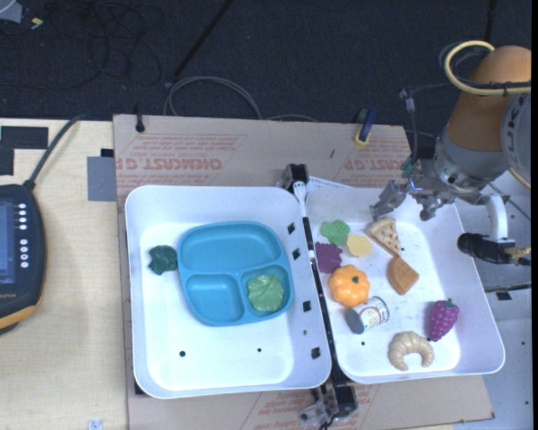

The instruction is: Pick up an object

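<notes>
Fingers (pixel 403 200) are hanging spread and empty over the right bin's (pixel 484 330) far rim, so I'm risking clipping the cheese wedge (pixel 386 236) and shoving it off.

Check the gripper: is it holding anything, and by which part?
Nothing held. The gripper is open above the right bin's upper edge, with no object between its fingers; the pizza slice lies just below it, untouched.

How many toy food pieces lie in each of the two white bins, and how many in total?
Left bin: 2, a dark green leafy piece and a light green lettuce piece in the blue plastic divided tray.
Right bin: 9.
Total: 11.
</notes>
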`<act>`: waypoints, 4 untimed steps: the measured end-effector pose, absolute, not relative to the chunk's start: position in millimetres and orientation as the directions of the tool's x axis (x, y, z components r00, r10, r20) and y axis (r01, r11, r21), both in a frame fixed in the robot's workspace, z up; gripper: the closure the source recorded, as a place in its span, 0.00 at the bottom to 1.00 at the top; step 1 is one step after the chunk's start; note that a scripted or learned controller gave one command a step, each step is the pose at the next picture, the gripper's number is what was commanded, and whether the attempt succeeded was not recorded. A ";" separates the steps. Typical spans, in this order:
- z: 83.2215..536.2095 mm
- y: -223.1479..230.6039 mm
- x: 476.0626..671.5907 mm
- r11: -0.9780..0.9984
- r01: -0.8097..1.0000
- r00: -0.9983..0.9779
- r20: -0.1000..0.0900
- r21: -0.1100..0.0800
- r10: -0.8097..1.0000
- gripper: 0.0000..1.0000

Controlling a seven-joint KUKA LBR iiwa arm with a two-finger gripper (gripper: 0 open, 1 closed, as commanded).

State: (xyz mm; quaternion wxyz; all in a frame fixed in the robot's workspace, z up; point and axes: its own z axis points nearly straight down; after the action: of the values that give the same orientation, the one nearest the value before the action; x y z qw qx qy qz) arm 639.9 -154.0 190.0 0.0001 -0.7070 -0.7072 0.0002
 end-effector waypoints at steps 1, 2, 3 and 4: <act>94.3 -115.5 592.9 -0.001 1.000 0.001 0.005 -0.014 1.000 0.00; 87.3 -79.3 645.8 0.004 1.000 -0.004 0.000 0.001 1.000 0.00; 87.0 -106.6 586.7 -0.003 1.000 0.003 0.000 -0.008 1.000 0.00; 87.0 -97.1 547.3 -0.002 1.000 0.002 0.002 -0.007 1.000 0.00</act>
State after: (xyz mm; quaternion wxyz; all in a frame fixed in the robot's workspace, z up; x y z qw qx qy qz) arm 547.3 -97.1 87.0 0.0031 -0.7077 -0.7065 0.0018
